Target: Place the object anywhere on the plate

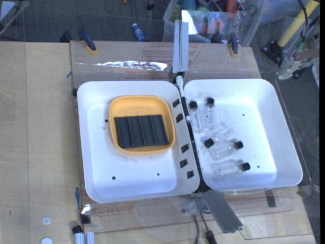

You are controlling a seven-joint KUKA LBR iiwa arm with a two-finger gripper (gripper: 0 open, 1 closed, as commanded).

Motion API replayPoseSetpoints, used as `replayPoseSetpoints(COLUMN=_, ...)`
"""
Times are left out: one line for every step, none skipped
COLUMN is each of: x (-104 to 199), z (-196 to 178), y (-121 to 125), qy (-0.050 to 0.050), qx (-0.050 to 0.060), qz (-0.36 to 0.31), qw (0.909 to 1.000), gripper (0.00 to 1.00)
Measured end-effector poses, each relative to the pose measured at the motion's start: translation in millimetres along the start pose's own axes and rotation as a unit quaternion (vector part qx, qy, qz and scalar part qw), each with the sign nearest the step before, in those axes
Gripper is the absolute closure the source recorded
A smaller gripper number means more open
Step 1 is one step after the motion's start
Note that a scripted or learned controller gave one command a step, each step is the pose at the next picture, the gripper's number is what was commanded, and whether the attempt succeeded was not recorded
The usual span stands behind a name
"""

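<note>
A yellow plate (pixel 118 108) with rounded corners sits in the left white bin (pixel 96 172). A dark ribbed rectangular object (pixel 141 131) lies flat on the plate, near its front half. In the right white bin (pixel 274 136) lie several clear vials with black caps: two upright-looking ones (pixel 201 115) near the divider, one (pixel 218 136) in the middle, one (pixel 227 148) just below it and one (pixel 233 167) nearest the front.
A row of small black tabs (pixel 183 136) runs along the divider between the bins. A grey upright post (pixel 177 47) stands behind the bins. Blue clamps (pixel 89 43) hold the back board. A clear box of colourful items (pixel 223 9) sits beyond the bench.
</note>
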State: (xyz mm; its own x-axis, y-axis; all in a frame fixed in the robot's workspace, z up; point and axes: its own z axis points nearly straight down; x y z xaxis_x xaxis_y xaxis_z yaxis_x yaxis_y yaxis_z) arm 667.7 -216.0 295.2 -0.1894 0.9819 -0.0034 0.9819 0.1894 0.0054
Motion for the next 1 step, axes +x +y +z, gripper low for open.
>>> replayPoseSetpoints(x=-5.9, z=-32.1, y=-0.4, qy=0.0, qx=-0.001, qz=-0.146, qw=0.9893, gripper=1.0)
